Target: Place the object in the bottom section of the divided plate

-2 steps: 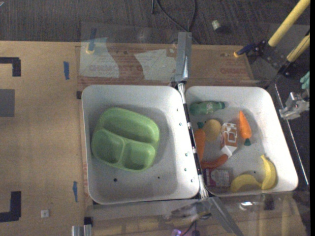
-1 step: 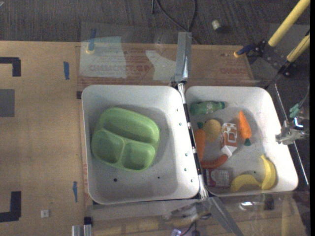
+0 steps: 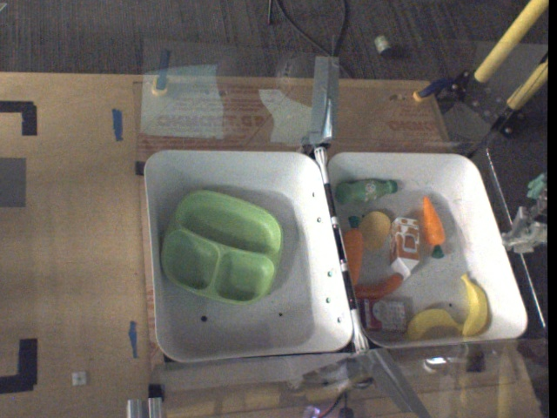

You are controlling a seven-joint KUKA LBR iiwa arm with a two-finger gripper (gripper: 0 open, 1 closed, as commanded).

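Gripper [image 3: 525,229] at the right bin's [image 3: 496,190] outer rim; green divided plate [image 3: 228,218] in the left bin [image 3: 226,325].
How wide the gripper stands: can't tell, too blurred at the frame edge. Nearest in the right bin are the banana [image 3: 463,310] and an orange carrot [image 3: 432,222], then a small carton [image 3: 405,239], a yellow round fruit [image 3: 375,229], a red pepper [image 3: 380,286], a green bottle [image 3: 365,188], and a second carrot [image 3: 353,256] by the divider. The plate is well apart from the gripper, tilted, with one long section and two small ones.

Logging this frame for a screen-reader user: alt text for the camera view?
A green divided plate sits in the left white bin, holding nothing. The right bin holds toy food, including a banana, carrot and green bottle.
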